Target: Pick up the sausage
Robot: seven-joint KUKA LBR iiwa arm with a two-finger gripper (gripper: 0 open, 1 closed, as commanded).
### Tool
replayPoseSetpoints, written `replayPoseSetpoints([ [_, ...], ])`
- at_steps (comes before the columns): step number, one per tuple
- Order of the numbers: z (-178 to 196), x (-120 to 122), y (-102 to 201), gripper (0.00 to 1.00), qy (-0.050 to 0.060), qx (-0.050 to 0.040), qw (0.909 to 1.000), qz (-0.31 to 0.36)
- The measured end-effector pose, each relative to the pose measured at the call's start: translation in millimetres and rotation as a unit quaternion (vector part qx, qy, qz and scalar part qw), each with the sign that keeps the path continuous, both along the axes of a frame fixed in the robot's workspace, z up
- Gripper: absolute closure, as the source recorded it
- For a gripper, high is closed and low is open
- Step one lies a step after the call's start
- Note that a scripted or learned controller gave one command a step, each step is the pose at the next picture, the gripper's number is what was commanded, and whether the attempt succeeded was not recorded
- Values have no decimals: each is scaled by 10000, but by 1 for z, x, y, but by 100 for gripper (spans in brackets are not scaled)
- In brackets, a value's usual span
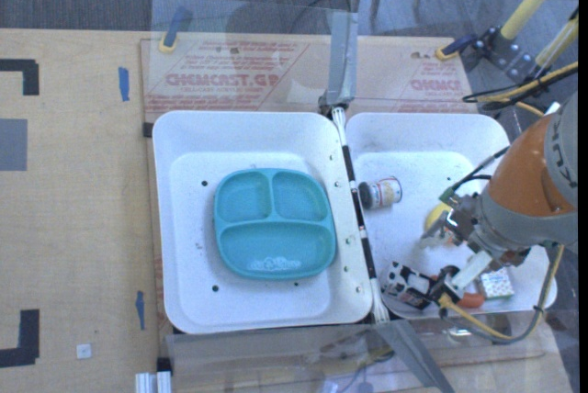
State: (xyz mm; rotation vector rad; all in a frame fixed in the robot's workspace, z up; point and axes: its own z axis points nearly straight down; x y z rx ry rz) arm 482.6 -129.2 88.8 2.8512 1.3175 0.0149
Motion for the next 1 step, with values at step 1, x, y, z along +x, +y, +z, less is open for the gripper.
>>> replayPoseSetpoints([
  [1, 0, 0, 5, 0, -4, -43, 9955, 948],
])
